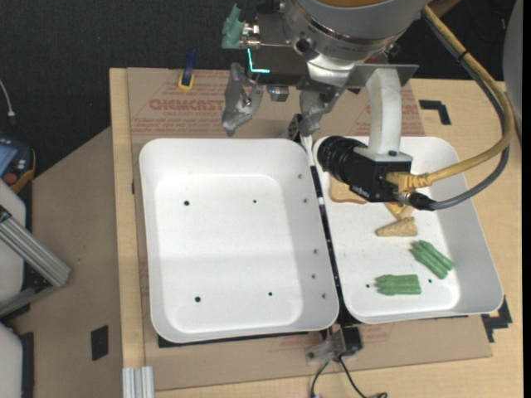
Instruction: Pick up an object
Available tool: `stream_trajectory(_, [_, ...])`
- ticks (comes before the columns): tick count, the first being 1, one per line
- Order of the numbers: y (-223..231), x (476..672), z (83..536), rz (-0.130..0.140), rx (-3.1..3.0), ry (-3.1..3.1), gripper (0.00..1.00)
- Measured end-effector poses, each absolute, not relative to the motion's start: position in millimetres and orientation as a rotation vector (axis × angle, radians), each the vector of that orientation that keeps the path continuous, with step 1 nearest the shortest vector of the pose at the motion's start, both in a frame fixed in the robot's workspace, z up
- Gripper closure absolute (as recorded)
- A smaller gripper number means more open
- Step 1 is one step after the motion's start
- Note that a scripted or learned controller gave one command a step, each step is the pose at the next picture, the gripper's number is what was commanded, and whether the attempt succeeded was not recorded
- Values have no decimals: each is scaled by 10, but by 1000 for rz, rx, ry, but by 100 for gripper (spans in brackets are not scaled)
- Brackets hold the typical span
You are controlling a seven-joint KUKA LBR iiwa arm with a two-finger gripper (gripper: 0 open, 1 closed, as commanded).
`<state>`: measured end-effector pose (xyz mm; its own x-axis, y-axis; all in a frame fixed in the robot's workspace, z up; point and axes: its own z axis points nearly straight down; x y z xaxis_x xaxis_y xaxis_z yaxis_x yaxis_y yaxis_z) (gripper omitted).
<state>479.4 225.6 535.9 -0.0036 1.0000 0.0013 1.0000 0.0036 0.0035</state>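
My gripper (272, 119) hangs over the far edge of the bench, just behind the back rim of the left bin (166, 222). Its two fingers stand wide apart and open, with only the cardboard base showing between them. The right bin (473, 247) holds two green ridged pieces, one (398, 284) near the front and one (432, 258) a little to its right. A tan wedge (397, 229) lies above them. Another tan piece (343, 191) is partly hidden under the black cylinder mounted on the arm.
A black cylinder unit (358, 172) with a yellow cable (465, 160) hangs from the wrist over the right bin's back left corner. A small blue and yellow clip (187, 71) sits on the cardboard at the back left. The bins meet along a central ridge (323, 230).
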Motion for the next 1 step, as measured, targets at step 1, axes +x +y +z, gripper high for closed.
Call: stream_trajectory(1, [2244, 5293, 5346, 6, 2223, 2217, 0])
